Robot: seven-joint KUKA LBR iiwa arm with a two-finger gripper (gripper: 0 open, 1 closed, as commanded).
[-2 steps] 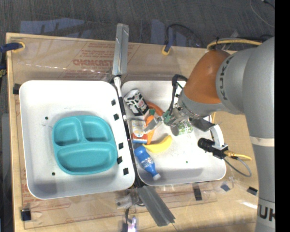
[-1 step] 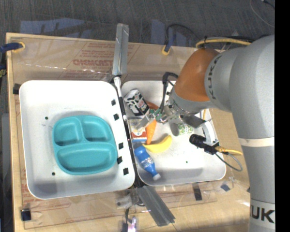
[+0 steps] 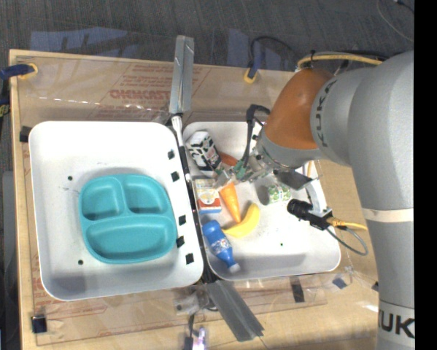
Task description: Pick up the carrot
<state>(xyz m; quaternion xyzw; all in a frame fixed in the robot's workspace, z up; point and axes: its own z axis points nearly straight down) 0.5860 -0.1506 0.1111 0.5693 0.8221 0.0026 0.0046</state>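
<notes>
Right bin [image 3: 327, 257]: carrot [image 3: 230, 200] lies near centre-left, banana [image 3: 245, 222] touching at its 5 o'clock. Gripper [image 3: 249, 169] hovers at carrot's 1 o'clock; jaw state indeterminable.

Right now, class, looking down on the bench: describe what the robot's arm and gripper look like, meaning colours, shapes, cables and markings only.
The arm is thick, rounded and light grey, with a glossy orange band above the wrist. Dark letters mark the casing near the band and at the lower right. The gripper is small, dark and metallic. A black part juts out beside it, trailing a yellow-orange cable.
</notes>
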